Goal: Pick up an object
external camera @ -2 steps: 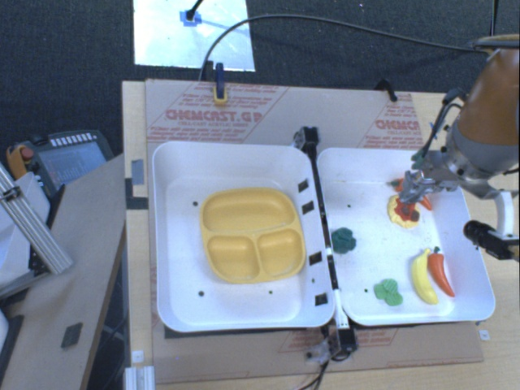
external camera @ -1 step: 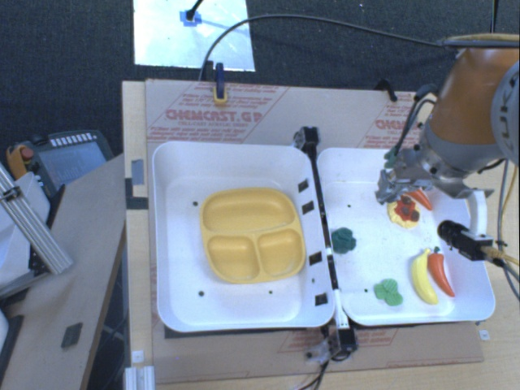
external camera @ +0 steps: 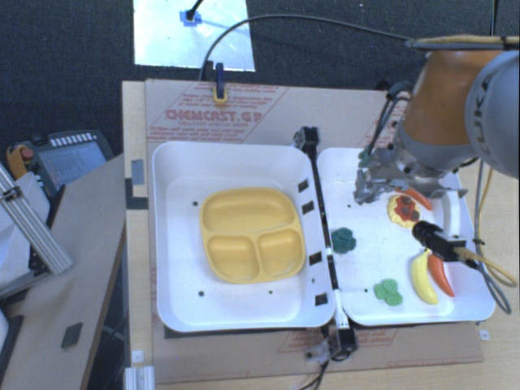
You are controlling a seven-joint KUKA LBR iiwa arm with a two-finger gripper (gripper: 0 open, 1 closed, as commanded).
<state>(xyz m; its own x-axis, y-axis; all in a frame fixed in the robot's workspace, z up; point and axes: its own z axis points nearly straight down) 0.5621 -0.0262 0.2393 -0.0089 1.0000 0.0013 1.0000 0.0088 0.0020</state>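
1. The gripper (external camera: 367,187) hangs over the far half of the right bin (external camera: 364,262), not far from the divider between the two bins; from this slant I cannot tell whether it is spread or closed, and I see nothing held in it
2. Closest to it, just to its right, a flat round toy pizza (external camera: 401,210) lies on the bin floor, and an orange-red piece (external camera: 416,197) rests against the pizza's far edge, partly tucked under the wrist
3. Nearer the camera, a dark green lump (external camera: 343,240) sits by the divider, apart from the gripper and from every other object
4. Further out, toward the near rim, there is a lighter green broccoli-like piece (external camera: 388,292); to its right a yellow banana (external camera: 422,279) lies just beside a red-orange chilli (external camera: 441,275), the two apparently touching
5. The left bin (external camera: 175,242) holds a yellow compartment tray (external camera: 248,234), well apart from the arm
6. As I judge it, the step in hand is the approach: the gripper is placed above the right bin's objects, every one of them lies on the floor, and no pick is made yet
7. The next move calls for settling on one target, centring over it and coming down with the gripper spread before closing; the dark green lump stands alone and looks the simpler grasp, while the pizza is flat and crowded by its orange-red neighbour
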